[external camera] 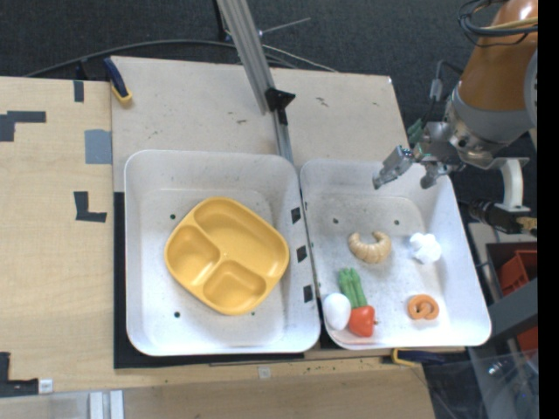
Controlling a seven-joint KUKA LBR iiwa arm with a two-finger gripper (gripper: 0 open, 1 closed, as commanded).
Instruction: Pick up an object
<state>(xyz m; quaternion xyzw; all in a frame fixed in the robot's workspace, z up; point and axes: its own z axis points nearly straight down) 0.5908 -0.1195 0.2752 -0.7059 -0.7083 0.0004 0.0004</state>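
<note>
Two shallow white bins sit side by side on the worktop (201, 103). The left bin (144, 260) carries a yellow divided plate (227, 254) with three compartments, lying near its middle. The right bin (463, 260) carries five small things. A tan croissant (370, 246) lies near the bin's centre. A white crumpled piece (426, 247) lies at the croissant's 3 o'clock, close to the right wall. An orange ring-shaped toy (423, 307) sits at the bin's 4 o'clock. A green-stemmed red vegetable toy (356, 304) lies at the bin's 7 o'clock, and a white egg-shaped toy (336, 306) touches its left side, by the wall shared with the left bin.

The grey arm (493, 85) with its orange band reaches in from 3 o'clock. Its hand (406, 171) hangs over the right bin's far edge, at about 1 o'clock from the croissant and well apart from it. The two fingers stand spread apart with a clear gap, and nothing is between them.

A slanted metal rail (249, 46) crosses the worktop at 12 o'clock, ending at a black bracket (279, 99). A blue and yellow clamp (118, 81) sits at the worktop's 10 o'clock corner.
</note>
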